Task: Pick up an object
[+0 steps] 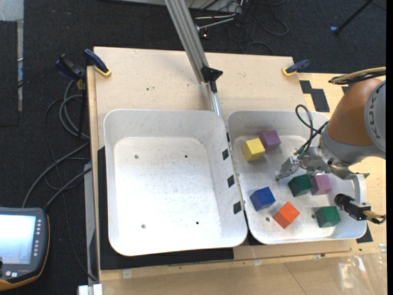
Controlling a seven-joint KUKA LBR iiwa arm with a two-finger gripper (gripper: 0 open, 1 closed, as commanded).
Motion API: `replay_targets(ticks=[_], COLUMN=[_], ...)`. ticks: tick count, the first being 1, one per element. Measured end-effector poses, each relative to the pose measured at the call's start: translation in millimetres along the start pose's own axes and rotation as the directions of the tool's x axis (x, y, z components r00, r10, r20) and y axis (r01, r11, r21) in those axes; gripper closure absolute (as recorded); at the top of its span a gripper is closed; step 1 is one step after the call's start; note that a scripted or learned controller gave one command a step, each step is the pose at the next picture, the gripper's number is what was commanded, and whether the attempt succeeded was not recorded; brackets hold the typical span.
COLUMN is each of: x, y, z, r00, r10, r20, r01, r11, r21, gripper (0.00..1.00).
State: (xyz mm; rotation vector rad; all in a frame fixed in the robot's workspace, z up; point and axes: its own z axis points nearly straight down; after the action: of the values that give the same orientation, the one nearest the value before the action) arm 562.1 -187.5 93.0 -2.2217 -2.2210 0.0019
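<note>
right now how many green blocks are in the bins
2, both in the right bin: one green block beside the gripper, one near the front right corner. The arm may hide others.

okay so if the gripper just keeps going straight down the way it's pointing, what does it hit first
Most likely the dark green block just below the gripper, with the pale purple block touching it on the right. Depth is hard to judge from this slanted view, so it could meet the bin floor beside it.

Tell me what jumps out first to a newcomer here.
The cluster of small coloured cubes in the right shallow white bin: yellow cube, blue cube, orange cube, two purple, two green. Then the grey arm's two-finger gripper, low over them from the right, beside the dark green cube.
</note>
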Motion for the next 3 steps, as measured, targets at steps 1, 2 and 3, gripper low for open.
replay_targets(ticks=[1, 2, 3], x=[0, 1, 1], y=[1, 5, 7], z=[-12, -76, -126], r00=[1.000, 1.000, 1.000], r10=[0.001, -0.003, -0.003], r20=[0.000, 0.002, 0.002], r01=[-0.001, 0.003, 0.003], r11=[1.000, 1.000, 1.000], r21=[-0.004, -0.008, -0.008], gripper=[1.00, 1.00, 1.00])
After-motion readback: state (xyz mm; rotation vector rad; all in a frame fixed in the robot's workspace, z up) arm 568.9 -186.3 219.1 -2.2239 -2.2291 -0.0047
